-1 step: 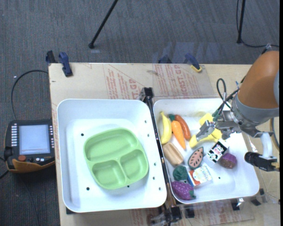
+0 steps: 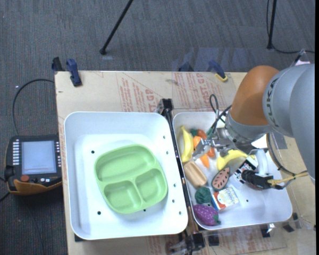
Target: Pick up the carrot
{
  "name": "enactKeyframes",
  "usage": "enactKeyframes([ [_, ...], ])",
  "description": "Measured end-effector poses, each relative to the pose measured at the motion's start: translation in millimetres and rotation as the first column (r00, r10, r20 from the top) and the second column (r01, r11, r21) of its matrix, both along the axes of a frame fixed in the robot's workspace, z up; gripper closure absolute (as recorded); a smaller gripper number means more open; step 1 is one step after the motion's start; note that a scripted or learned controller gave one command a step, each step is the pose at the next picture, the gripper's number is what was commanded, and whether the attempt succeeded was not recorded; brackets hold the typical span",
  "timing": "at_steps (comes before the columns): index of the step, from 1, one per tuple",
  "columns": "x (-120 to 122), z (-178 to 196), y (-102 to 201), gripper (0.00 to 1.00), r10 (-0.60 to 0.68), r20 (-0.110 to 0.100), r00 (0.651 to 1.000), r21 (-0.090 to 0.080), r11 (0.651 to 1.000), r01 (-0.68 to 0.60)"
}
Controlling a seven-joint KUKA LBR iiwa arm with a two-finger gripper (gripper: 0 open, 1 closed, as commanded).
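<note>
Carrot (image 2: pixel 206 158), orange, lies in the right bin (image 2: pixel 279 209) between two bananas, long axis slanting toward the hot dog (image 2: pixel 195 173). Gripper (image 2: pixel 217 144) hangs just above-right of it; finger state cannot be told.

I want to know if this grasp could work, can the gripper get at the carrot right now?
Probably yes: the gripper hangs right over the carrot, though the banana and hot dog bun crowd it.
</note>
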State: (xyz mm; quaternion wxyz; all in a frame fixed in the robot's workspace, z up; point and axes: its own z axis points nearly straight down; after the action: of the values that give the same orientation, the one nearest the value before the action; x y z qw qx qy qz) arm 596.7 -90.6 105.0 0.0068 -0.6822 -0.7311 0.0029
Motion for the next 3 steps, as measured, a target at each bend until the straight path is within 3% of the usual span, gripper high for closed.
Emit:
enactKeyframes([
  [1,2.5,14.0,-1.8,1.0,-0.006,0.007,1.0,0.0,1.0,0.006],
  [2,-69.6,81.9,87.0,1.0,-0.272,0.006,0.962,-0.003,0.962,0.272],
  [3,-70.2,80.9,86.2,0.0,-0.273,0.004,0.962,-0.005,0.962,0.273],
])
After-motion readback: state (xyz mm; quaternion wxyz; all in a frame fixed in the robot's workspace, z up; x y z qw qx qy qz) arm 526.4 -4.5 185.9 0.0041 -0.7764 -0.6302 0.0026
